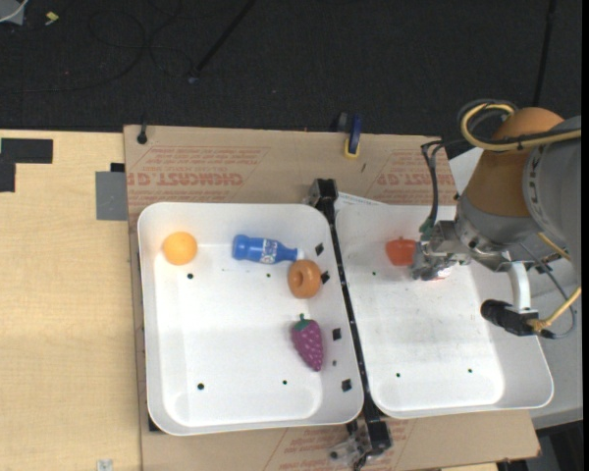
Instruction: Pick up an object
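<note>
A small red-orange object (401, 251) lies in the right bin (442, 361), near its back left part. My gripper (430, 266) hangs just to the right of that object, low over the bin floor, at the end of the grey arm with the orange band (515, 165). In the left bin (226, 381) lie an orange ball (180, 248), a blue bottle (263, 250) on its side, a brown doughnut-like ring (304, 280) and a purple grape bunch (309, 342).
A black divider (339, 292) runs between the two bins. The bins rest on a cardboard sheet (236, 165) on the wooden bench. A blue and yellow clamp (351, 133) sits at the cardboard's back edge. Cables loop beside the arm at the right.
</note>
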